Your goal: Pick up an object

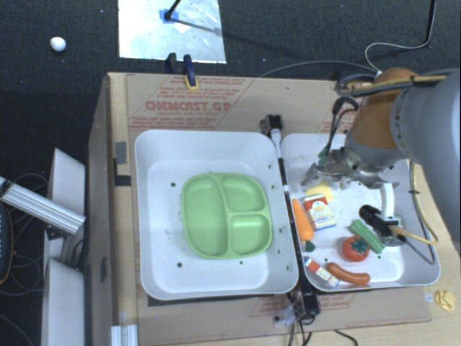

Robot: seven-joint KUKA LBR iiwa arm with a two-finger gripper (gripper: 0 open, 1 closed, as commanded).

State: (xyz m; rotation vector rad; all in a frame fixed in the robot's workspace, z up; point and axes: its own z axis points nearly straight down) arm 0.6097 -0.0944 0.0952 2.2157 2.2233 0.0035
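Note:
My gripper hangs over the back of the right bin, under the grey arm with its orange band. Just in front of it lie a yellow piece and a small red and white box. An orange carrot lies along the bin's left wall. Nearer the front sit a red tomato, a green vegetable, a red sausage and a small packet. I see nothing held by the gripper.
The left bin holds a green divided plate. A black divider rail runs between the bins. Both bins rest on a cardboard sheet. A grey cable loops behind the arm.

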